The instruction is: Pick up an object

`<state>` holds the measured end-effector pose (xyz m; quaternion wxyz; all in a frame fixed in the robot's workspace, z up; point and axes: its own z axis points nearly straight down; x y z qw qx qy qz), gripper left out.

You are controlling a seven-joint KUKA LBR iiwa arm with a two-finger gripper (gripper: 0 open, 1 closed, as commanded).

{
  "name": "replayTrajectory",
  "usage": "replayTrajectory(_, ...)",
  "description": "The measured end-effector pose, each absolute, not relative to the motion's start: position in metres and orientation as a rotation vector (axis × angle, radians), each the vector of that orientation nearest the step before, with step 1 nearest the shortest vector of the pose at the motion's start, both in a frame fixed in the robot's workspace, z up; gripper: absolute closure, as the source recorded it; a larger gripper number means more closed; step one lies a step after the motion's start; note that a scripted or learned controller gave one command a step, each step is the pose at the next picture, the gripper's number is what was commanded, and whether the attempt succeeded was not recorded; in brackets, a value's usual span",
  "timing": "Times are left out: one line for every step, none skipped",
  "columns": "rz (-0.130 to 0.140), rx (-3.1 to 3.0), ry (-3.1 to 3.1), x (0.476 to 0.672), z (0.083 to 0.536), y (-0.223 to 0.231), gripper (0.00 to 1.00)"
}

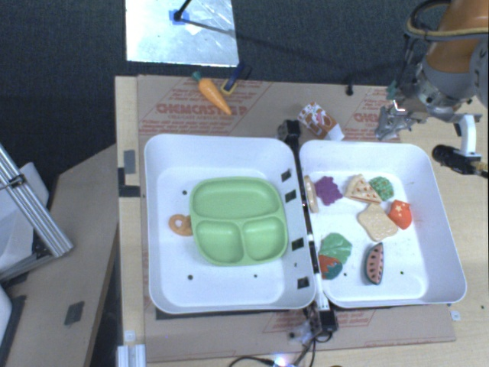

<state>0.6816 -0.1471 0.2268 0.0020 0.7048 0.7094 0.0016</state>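
The jaws (391, 122) hang over the brown surface (359, 102), just past the far rim of the right white plastic bin (439, 205). I cannot tell if they are open. The toy foods lie below them: a purple grape bunch (328, 190), a red strawberry (400, 214), a dark watermelon slice (374, 264).

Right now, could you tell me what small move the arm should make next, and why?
Probably swing the gripper forward over the right bin. It hangs beyond the bin's far rim, above bare bench, while the toy foods, such as the bread slice and purple grapes, lie inside the bin.
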Motion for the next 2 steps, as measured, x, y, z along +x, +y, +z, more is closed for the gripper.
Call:
replayTrajectory(0.003,2.212,2.229,0.662,0.237,-0.100,1.00)
replayTrajectory(0.000,2.214,2.232,0.633,0.225,-0.050,1.00)
